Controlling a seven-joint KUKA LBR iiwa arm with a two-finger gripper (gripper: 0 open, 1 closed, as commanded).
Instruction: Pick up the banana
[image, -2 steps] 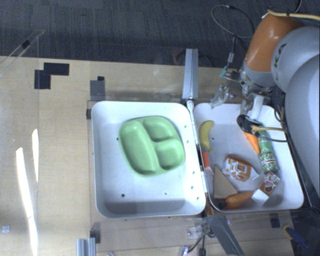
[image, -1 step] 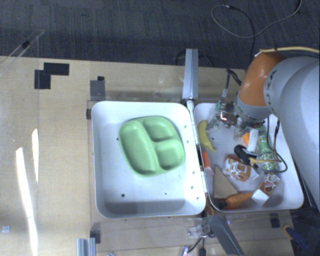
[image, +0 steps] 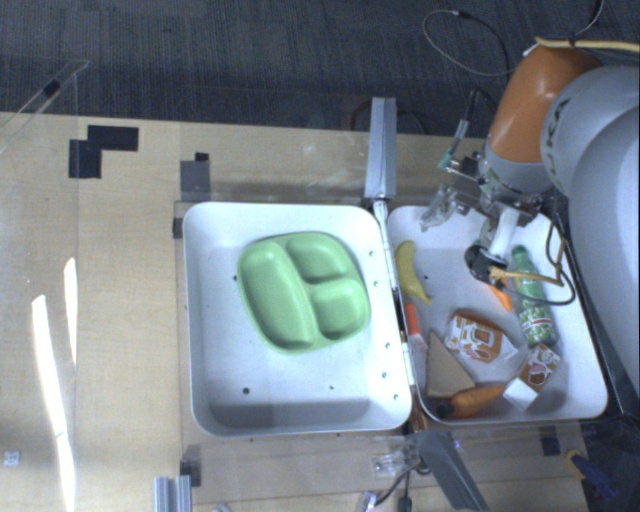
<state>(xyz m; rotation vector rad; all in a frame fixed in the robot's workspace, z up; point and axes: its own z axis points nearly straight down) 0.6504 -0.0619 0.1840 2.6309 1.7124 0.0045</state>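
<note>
The yellow banana (image: 410, 272) lies lengthwise in the right bin (image: 590, 400), close to its left wall, near the far half. My gripper (image: 445, 205) hangs over the bin's far edge, a little right of and beyond the banana's top end, apart from it. Nothing shows in the gripper.
In the left bin (image: 205, 380) rests a green divided plate (image: 305, 290). The right bin also holds a green bottle (image: 530, 300), a brown snack packet (image: 475, 338), a carrot (image: 475, 398), a small red-and-white packet (image: 540, 368) and a thin orange stick (image: 410, 320) beside the banana.
</note>
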